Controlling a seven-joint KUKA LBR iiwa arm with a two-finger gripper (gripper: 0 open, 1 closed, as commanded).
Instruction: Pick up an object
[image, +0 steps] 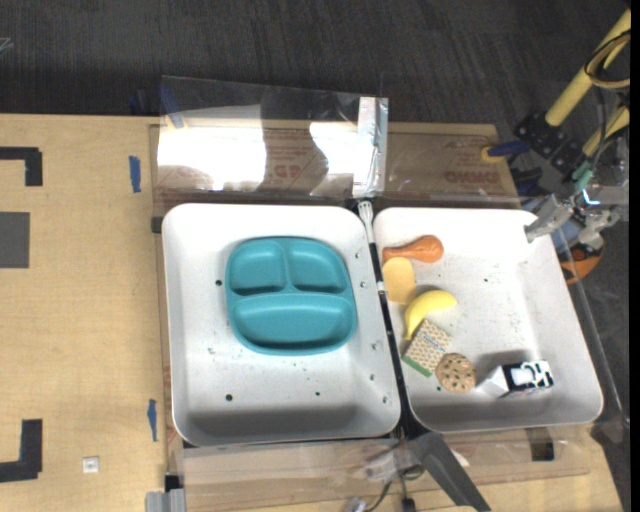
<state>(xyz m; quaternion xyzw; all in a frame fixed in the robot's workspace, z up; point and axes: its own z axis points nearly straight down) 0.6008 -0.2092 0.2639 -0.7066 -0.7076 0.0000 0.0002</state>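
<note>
Here, the arm is sitting off at the far right, outside the bins, with its claw hanging just past the right bin's far-right corner; whether it is released or clenched, I cannot tell, and nothing is showing in it. The things to pick are crowding the right bin's left side, likely where they slid against the wall: an orange carrot-like toy at the far end, a yellow-orange piece beside it, a banana, a speckled cracker-like square and a round cookie, several touching. A small black-and-white box is lying apart near the near-right corner, so it is probably offering the freest approach. The bin's middle and right are leaving open room for descending. The left bin is holding a teal divided plate, centred. Both bins are resting on the counter.
</note>
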